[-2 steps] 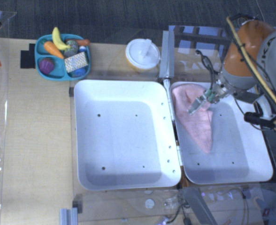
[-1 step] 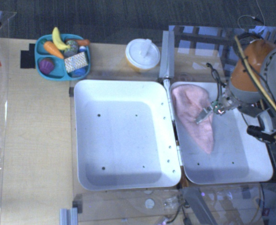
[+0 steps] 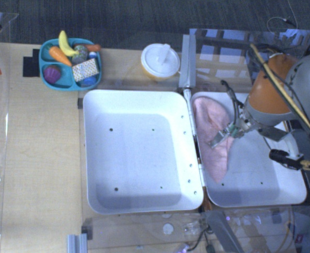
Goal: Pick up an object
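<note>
1. Arm [image 3: 281, 91]: grey, rounded housing with an orange band, nearest the camera; it reaches in from the right and hangs over the right bin, wrist angled down and leftward.
2. Bench [image 3: 34, 157]: pale wood-toned top, flat, with open surface to the left of the bins.
3. Left bin [image 3: 139, 149]: shallow white tray, smooth, rounded corners, small dark dots on its floor; its whole floor lies open.
4. Right bin [image 3: 260, 181]: matching white tray, set just beside the left bin; its right and lower floor is bare.
5. Cloth [image 3: 210, 136]: soft pink fabric, crumpled and elongated, lying along the right bin's left wall from the top corner down past the middle.
6. Tray [image 3: 68, 65]: blue, sectioned, holding toy food including a yellow banana and an orange carrot; it sits on the bench above the left bin's top-left corner.
7. Tub [image 3: 160, 61]: round, white lid over a yellow rim, near the bench's far edge above the left bin.
8. Gripper [image 3: 223, 136]: thin metal fingers set down on the cloth's right edge; whether they are apart or closed cannot be told.
</note>
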`<state>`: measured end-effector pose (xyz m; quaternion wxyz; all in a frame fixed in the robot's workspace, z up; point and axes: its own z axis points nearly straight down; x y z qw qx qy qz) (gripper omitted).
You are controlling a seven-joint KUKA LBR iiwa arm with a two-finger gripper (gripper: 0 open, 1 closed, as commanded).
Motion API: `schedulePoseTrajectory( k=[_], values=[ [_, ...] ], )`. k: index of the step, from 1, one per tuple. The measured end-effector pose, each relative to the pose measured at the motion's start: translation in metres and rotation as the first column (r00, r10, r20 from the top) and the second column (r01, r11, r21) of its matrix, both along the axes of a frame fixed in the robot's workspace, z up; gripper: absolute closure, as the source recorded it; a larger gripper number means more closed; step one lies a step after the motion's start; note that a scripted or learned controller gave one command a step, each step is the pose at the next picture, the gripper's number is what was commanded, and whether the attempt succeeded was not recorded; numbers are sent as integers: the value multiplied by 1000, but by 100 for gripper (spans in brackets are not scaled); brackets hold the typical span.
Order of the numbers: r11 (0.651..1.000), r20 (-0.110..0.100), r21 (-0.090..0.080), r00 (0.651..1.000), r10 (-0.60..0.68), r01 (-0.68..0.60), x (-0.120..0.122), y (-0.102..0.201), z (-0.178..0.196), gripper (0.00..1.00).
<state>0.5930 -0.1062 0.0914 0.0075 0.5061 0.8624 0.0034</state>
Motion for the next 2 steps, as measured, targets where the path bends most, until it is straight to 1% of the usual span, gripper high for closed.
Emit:
schedulePoseTrajectory(
  k=[1, 2],
  values=[
    [1000, 5, 2, 1000, 1, -1, 2, 2, 12, 100],
    [992, -10, 1, 992, 126, -126, 55, 58, 95, 100]
  ],
)
